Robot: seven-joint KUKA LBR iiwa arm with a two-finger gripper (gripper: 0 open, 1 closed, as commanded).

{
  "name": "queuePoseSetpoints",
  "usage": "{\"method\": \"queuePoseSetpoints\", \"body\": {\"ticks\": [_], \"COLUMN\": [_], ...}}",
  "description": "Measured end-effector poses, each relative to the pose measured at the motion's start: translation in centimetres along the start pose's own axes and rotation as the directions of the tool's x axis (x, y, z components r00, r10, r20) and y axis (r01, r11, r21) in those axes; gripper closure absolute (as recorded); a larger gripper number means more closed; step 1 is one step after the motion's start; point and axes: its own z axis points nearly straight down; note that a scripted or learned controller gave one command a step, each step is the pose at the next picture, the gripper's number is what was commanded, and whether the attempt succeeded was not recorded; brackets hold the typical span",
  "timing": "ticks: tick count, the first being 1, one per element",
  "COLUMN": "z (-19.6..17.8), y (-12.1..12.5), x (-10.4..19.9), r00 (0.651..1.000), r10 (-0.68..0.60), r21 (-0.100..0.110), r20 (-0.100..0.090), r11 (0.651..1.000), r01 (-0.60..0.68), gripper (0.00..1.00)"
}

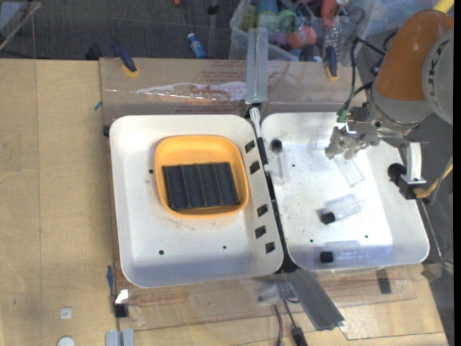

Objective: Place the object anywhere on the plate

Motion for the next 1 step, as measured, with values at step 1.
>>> {"method": "queuePoseSetpoints", "body": {"ticks": [1], "z": [-0.02], "y": [0.01], "x": [0.0], "r00": [1.0], "r10": [0.0], "r21": [0.0], "r20": [0.0], "r11": [1.0], "r01": [0.0], "gripper": [0.0]}}
